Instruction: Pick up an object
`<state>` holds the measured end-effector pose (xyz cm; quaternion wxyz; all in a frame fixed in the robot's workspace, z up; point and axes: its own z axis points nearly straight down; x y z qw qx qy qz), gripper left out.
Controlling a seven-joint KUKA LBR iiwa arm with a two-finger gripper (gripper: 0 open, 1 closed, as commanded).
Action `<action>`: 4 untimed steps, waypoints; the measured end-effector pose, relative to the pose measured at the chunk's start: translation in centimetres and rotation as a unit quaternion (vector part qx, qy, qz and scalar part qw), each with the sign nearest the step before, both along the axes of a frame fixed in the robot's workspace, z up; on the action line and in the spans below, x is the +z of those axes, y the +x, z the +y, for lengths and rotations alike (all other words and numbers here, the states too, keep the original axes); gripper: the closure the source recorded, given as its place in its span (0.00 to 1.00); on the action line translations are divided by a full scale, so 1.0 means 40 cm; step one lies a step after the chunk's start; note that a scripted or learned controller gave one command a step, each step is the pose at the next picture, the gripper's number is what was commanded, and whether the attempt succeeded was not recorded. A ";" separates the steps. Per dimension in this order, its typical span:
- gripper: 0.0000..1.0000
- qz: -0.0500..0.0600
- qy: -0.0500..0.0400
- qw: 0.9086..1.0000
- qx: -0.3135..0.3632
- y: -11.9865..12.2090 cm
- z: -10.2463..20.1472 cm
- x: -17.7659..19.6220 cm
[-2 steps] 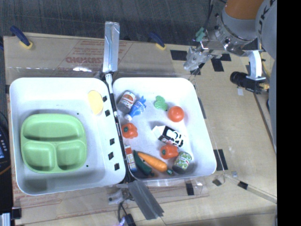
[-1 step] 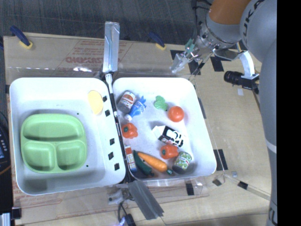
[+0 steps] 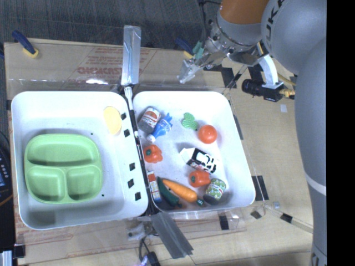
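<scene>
The right bin [image 3: 236,148] holds several small toys: a tin can [image 3: 148,118], a blue bottle [image 3: 162,127], a green piece [image 3: 189,121], a red ball [image 3: 207,133], a red pepper-like toy [image 3: 152,153], a black-and-white cow-print item [image 3: 202,160], a red tomato [image 3: 199,178], an orange carrot [image 3: 179,190] and a green-white can [image 3: 216,188]. My gripper [image 3: 189,71] hangs above the bench just beyond the right bin's far rim, nothing seen between its pale fingers.
The left bin [image 3: 22,115] holds a green divided tray [image 3: 62,167] and a yellow lemon-like piece [image 3: 112,119] near the divider. A metal strip [image 3: 131,54] runs back from the divider. The grey arm [image 3: 294,32] fills the upper right.
</scene>
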<state>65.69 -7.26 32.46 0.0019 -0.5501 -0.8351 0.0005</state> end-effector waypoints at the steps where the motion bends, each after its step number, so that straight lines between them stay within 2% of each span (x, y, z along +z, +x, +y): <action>1: 1.00 -0.002 -0.001 0.996 0.094 0.000 -0.242 0.062; 2: 1.00 -0.004 -0.002 0.956 0.293 0.001 -0.344 0.078; 3: 0.00 -0.004 -0.002 0.956 0.293 0.001 -0.344 0.078; 4: 0.00 -0.004 -0.001 0.955 0.297 -0.016 -0.050 0.188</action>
